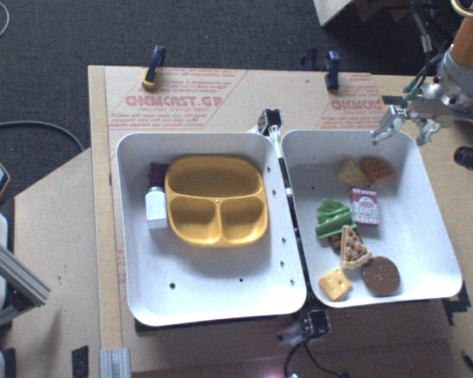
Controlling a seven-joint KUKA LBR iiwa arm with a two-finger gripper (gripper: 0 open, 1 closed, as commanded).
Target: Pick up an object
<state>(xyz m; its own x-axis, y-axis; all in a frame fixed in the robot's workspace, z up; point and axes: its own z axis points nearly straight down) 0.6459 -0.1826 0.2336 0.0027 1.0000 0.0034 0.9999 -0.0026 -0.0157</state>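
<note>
My gripper [404, 130] hangs over the far right corner of the right bin [435, 211], fingers spread open with nothing between them. Below it in that bin lie two tan bread-like pieces [364, 171], a small red and white carton [366, 206], a green pepper-like toy [331, 217], a waffle wedge [351, 246], a yellow cheese cube [334, 284] and a brown round cookie [380, 276]. The bread pieces are the nearest to the gripper.
The left bin [134, 282] holds a yellow divided plate [217, 199], a small white bottle [156, 208] and a dark purple item [158, 172]. Clamps [153, 66] sit at the board's far edge. A black bar [288, 203] joins the bins.
</note>
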